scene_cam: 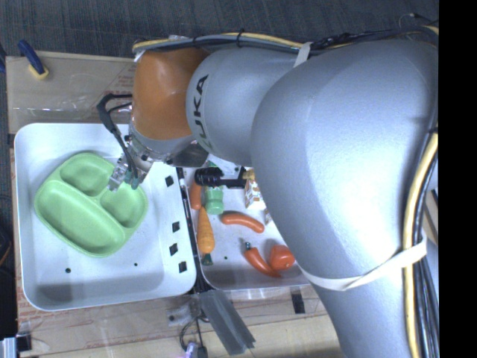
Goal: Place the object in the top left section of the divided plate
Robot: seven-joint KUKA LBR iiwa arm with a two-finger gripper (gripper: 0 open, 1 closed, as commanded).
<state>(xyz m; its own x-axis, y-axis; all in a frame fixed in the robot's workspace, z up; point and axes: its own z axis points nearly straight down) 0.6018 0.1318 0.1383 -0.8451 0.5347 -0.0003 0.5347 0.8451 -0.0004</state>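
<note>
A light green divided plate (pixel 78 218) lies in the left bin, with one long section and two smaller ones. Its top left section (pixel 84 171) looks bare. My gripper (pixel 125 176) hangs low over the plate's upper right part, on the ridge between the two smaller sections. A small teal-green bit (pixel 135 183) shows at the gripper's tip. It is too small to tell what it is or whether it is held. The big grey arm with its orange band (pixel 160 95) hides the bench behind it.
The right bin (pixel 231 278) holds a carrot (pixel 205 231), a green piece (pixel 214 201), a red sausage (pixel 243 221), a red pepper (pixel 258 260), a tomato (pixel 282 256) and a black-handled item (pixel 211 176). The left bin's white floor (pixel 97 274) lies in front of the plate.
</note>
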